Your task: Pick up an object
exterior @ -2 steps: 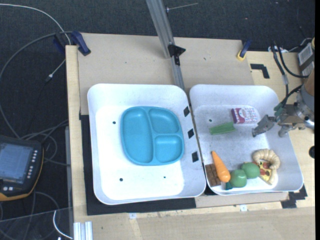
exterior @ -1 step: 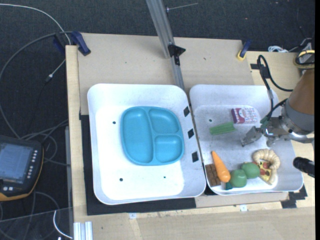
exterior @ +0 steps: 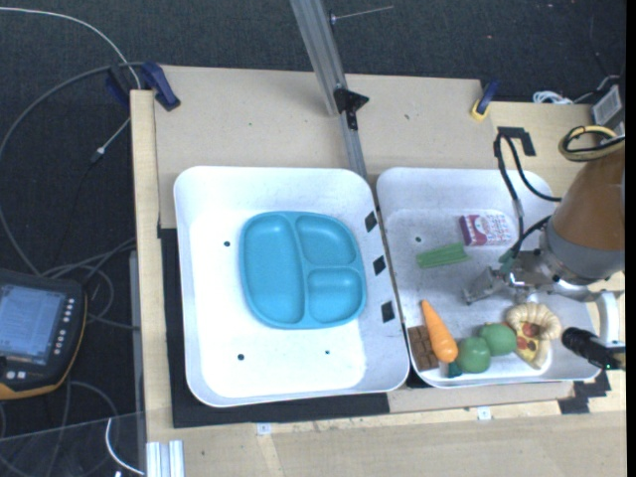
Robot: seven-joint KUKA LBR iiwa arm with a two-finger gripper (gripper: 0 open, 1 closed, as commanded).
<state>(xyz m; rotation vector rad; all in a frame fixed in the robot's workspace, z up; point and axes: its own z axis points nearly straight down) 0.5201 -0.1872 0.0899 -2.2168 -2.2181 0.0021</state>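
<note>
Your arm (exterior: 594,222) comes in from the right edge, orange band uppermost, grey wrist below it, bent down toward the left. The gripper (exterior: 484,288) sits at its low left end, metal fingers (exterior: 475,292) pointing left and down. You cannot tell how far apart they stand.

Glossy blue plastic tray (exterior: 301,269), matt wooden bench (exterior: 248,127).

A blue divided tray (exterior: 301,269) lies in the left bin (exterior: 204,296).
</note>
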